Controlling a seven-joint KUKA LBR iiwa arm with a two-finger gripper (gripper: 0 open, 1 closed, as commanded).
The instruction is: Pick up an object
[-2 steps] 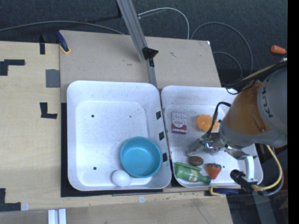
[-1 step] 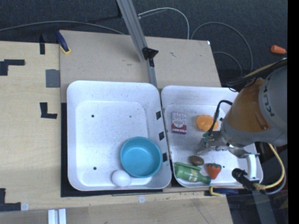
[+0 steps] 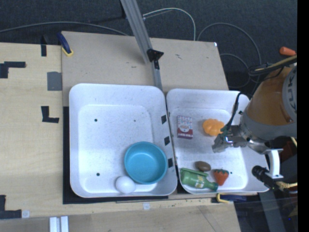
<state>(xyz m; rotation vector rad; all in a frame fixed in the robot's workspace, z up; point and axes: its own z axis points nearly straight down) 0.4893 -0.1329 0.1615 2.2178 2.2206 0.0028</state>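
My gripper [image 3: 223,143] hangs over the right bin [image 3: 193,98], just below an orange rounded object [image 3: 212,126]; nothing shows between its fingers. A small red and white carton [image 3: 184,127] lies left of the orange object. Along the bin's front edge lie a green bottle [image 3: 197,180], a brown oval piece [image 3: 203,166] and a red strawberry-like toy [image 3: 220,176]. The left bin [image 3: 91,105] holds a blue bowl [image 3: 145,162] and a white ball [image 3: 125,183] at its front.
The grey arm with its orange band [image 3: 270,100] covers the right bin's right side. A slanted metal pole [image 3: 137,23] crosses the bench behind the bins. Cables [image 3: 193,23] lie on the dark floor at the back.
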